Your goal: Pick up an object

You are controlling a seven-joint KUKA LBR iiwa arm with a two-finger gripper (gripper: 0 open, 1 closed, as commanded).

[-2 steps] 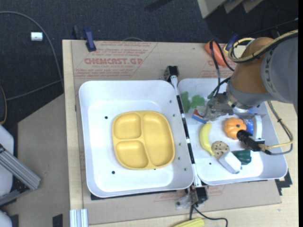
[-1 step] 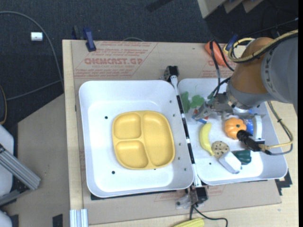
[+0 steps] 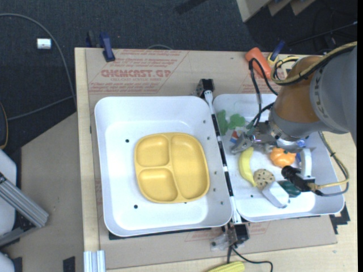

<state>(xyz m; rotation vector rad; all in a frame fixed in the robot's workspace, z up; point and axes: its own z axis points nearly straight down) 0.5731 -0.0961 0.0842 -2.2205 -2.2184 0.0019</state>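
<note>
The right bin (image 3: 249,211) holds several small objects. A yellow banana (image 3: 245,168) lies near its left wall, with a round brown cookie (image 3: 262,178) touching its lower end. An orange piece (image 3: 279,156) sits to their right, and a green leafy piece (image 3: 232,120) lies at the back left. A white block (image 3: 276,196) and a dark teal item (image 3: 292,187) lie toward the front. My gripper (image 3: 245,142) hangs low in this bin, just above the banana's top end and below the green piece. The grey arm (image 3: 317,101) covers the bin's back right part.
The left bin (image 3: 113,118) holds a yellow divided plate (image 3: 170,167) in its middle. A thin rail (image 3: 218,135) separates the two bins. Cables and an orange clamp (image 3: 256,56) lie behind the right bin. The bench's cardboard top (image 3: 136,72) runs along the back.
</note>
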